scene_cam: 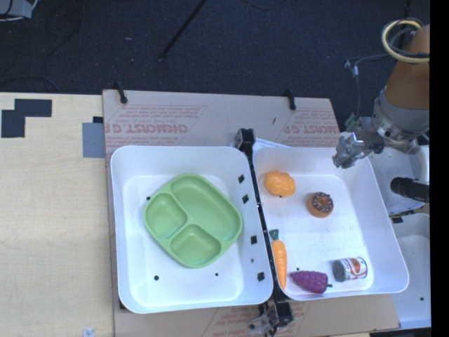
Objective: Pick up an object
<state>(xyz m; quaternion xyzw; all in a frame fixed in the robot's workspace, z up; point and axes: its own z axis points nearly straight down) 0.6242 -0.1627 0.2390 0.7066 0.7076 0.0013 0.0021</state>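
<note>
The right bin [382, 209] holds an orange fruit [280, 184], a chocolate donut [320, 204], a carrot [279, 260] along its left wall, a purple eggplant-like toy [309, 281] and a small can [350, 269] lying on its side. My gripper [346, 154] hangs over the bin's far right corner, above and to the right of the donut, with nothing seen between its fingers. The orange band of the arm [408, 76] rises behind it at the right edge.
The left bin [126, 216] contains a green divided plate [193, 218]. A black divider [254, 216] separates the two bins. Cardboard [196, 121] lies under both bins, and a light wooden bench surface [49, 223] extends to the left.
</note>
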